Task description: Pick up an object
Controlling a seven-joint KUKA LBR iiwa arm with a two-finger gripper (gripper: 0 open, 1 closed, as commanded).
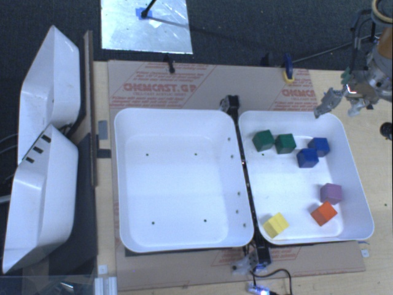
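Note:
The right bin (359, 183) holds several small blocks. Two green blocks (263, 140) (285, 143) sit side by side near its far edge, with two blue blocks (319, 145) (307, 158) just to their right. Toward the near right corner lie a purple block (331, 192) and an orange block (323, 213). At the near left lies a yellow block (276, 224). My gripper (341, 106) hangs above the bin's far right corner, open, with nothing between its fingers. It is well above and beyond the blue blocks.
The left bin (123, 183) lies beside the right one, and a black divider (244, 171) runs between them. Two white tubs (46, 165) lean at the far left. A shiny metal sheet (147, 20) lies beyond the bins.

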